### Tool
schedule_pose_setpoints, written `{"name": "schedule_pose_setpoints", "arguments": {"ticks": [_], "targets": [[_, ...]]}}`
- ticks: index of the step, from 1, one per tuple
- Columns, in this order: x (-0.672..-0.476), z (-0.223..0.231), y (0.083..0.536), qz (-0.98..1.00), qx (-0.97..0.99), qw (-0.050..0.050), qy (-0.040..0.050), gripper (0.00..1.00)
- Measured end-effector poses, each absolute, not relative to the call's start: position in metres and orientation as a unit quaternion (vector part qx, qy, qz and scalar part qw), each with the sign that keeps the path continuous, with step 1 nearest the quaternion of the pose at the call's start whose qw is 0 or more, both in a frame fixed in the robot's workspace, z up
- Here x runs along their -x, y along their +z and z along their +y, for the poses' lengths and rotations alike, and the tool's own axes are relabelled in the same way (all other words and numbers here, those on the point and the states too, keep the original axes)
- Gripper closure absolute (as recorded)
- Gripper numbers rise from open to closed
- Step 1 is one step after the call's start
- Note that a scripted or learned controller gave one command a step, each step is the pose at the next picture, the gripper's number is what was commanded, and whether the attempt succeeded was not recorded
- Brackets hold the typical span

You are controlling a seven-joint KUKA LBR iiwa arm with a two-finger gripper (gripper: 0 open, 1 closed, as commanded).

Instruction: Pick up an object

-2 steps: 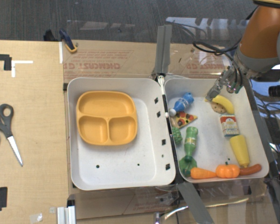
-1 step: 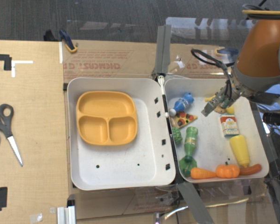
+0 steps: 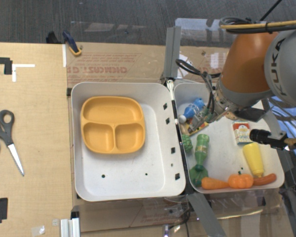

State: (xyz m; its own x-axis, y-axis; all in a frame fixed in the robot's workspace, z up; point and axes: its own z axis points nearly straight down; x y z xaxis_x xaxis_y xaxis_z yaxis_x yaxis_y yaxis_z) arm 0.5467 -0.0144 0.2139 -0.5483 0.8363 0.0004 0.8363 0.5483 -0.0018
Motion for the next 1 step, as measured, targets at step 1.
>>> {"name": "schedule_pose_setpoints", "arguments": {"ticks": [1], "targets": [[-0.4922,0.0109,0.1904,-0.845,0.535,0.001,0.0012,1.00]]}}
